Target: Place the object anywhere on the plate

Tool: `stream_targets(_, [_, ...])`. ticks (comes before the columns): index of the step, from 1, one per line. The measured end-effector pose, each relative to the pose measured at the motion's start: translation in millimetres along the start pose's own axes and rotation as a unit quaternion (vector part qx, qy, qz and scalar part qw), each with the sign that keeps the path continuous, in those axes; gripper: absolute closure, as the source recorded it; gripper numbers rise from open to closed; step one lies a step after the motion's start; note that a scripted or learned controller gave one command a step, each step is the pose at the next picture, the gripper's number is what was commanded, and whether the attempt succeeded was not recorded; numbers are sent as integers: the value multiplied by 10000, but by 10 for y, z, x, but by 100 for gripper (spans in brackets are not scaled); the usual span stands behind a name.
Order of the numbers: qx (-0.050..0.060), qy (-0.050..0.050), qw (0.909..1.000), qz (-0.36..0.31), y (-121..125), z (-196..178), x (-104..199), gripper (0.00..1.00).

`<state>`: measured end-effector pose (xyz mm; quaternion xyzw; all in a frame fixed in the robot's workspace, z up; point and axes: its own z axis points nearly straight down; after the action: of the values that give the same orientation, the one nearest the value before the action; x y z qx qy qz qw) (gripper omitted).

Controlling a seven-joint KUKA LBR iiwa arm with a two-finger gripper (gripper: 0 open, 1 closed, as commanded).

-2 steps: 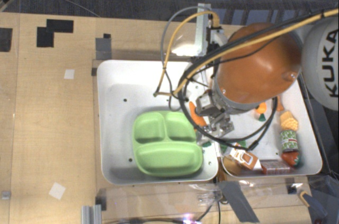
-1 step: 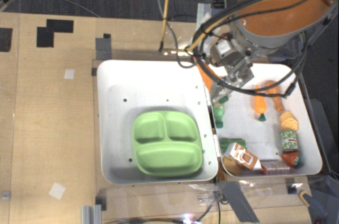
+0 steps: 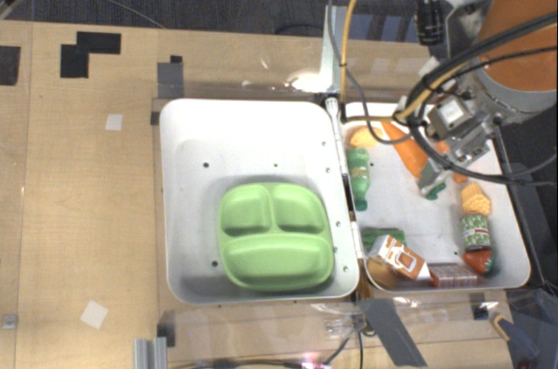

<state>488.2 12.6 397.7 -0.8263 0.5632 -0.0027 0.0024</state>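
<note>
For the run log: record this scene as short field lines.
plate: green plate, three compartments, in left bin
plate contents: nothing on it
right bin: green bottle, orange carrot-like item, ketchup bottle, carton
gripper: low over right bin, beside the carrot-like item
task state: not yet placed

camera view — fixed overhead, slanted down | both bins (image 3: 253, 119) framed — arm (image 3: 514, 36) enters right
</note>
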Motion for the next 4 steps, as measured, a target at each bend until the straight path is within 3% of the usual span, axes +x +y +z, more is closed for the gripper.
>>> stream_targets(1, [-43,-46,9972,-744,-210,1550,-630,100])
stream_targets(2, [2,-16,9254,-3790,-295,834,-777,100])
stream_targets(3, [20,-5,9007,-4344,-521,-269,-986,100])
stream_targets(4, [-17,-43,8824,-4706,-471,498,-968,100])
